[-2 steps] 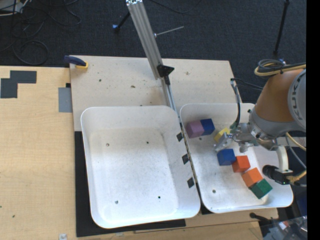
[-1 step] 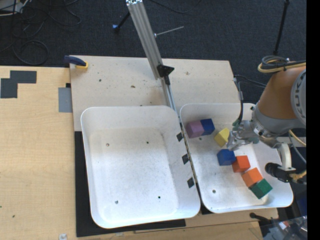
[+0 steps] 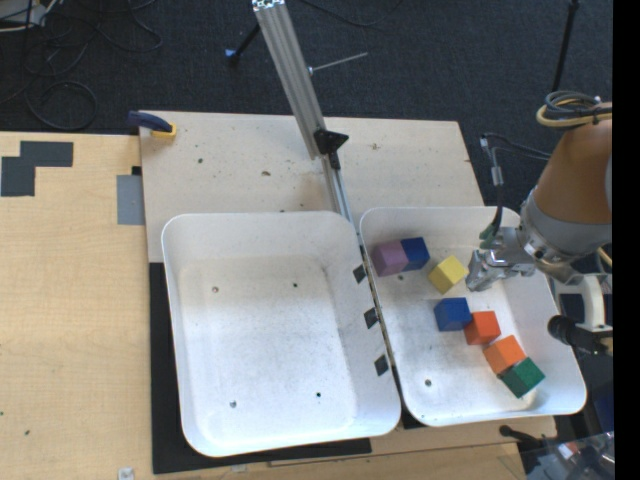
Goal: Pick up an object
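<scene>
In the right bin [image 3: 440,408] lie several small blocks. A purple block [image 3: 390,258] and a dark blue one [image 3: 415,252] touch near the bin's far left. A yellow block [image 3: 447,273] lies to their right. Another blue block [image 3: 452,314], a red-orange block [image 3: 484,326], an orange block [image 3: 504,352] and a green block [image 3: 522,376] run in a line toward the near right corner. My gripper [image 3: 482,273] hangs over the right bin, just right of the yellow block. Nothing shows between its tips.
The left bin [image 3: 200,268] stands beside the right one, joined by black clips [image 3: 370,316]. A slanted aluminium bar [image 3: 295,78] rises behind the bins. A blue-and-yellow clamp [image 3: 153,124] lies at the bench's far left corner. The grey and orange arm [image 3: 575,193] fills the right side.
</scene>
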{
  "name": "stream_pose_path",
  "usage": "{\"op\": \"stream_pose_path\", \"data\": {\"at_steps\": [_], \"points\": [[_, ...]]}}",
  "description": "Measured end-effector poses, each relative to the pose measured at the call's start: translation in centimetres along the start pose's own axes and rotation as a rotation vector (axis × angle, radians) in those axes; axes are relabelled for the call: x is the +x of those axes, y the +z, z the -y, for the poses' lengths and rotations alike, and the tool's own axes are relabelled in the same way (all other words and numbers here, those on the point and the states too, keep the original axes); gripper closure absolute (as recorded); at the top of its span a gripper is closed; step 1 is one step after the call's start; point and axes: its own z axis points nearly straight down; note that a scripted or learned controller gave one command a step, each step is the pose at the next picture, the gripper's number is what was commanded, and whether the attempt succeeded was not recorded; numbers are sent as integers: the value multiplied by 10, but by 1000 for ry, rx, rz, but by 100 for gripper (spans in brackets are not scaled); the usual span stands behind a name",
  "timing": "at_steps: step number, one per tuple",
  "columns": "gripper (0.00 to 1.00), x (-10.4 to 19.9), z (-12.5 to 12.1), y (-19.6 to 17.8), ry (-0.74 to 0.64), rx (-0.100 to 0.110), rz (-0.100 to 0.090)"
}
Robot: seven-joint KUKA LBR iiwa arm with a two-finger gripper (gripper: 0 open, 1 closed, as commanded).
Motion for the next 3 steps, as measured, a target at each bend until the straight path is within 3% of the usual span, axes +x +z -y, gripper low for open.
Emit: {"op": "stream_pose_path", "data": {"at_steps": [1, 2, 3], "points": [[100, 0, -6, -62, -4, -3, 1], [100, -1, -6, -84, -4, 1, 0], [100, 49, -14, -65, -7, 5, -2]]}}
